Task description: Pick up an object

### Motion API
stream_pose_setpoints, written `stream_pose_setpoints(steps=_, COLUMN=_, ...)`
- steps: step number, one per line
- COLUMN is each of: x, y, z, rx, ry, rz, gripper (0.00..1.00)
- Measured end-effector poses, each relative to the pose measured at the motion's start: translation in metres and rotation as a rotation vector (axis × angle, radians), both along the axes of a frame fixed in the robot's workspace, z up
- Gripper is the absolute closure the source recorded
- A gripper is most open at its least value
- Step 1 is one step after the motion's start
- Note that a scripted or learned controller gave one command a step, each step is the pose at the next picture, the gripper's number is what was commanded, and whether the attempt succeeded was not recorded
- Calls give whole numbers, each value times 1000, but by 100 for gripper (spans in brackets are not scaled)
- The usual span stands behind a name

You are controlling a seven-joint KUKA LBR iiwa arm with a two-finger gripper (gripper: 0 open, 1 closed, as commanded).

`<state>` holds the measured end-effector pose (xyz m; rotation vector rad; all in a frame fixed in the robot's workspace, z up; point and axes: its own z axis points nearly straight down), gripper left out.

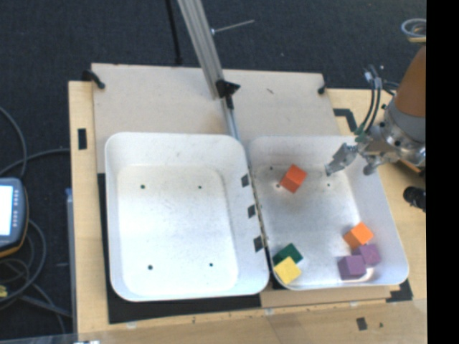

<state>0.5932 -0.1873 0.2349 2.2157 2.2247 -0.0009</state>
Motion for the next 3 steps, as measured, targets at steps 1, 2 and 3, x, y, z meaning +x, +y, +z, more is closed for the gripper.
stream_pose_setpoints(steps=1, x=32, y=48, z=-140, rx=1, ry=1, rz=0, gripper=0)
stream_pose_setpoints(steps=2, x=64, y=76, z=-137, rx=2, ry=-4, rz=1, gripper=0)
stream_pose_setpoints(steps=3, x=63, y=73, z=-126, rx=-1, ry=-2, rz=2, gripper=100)
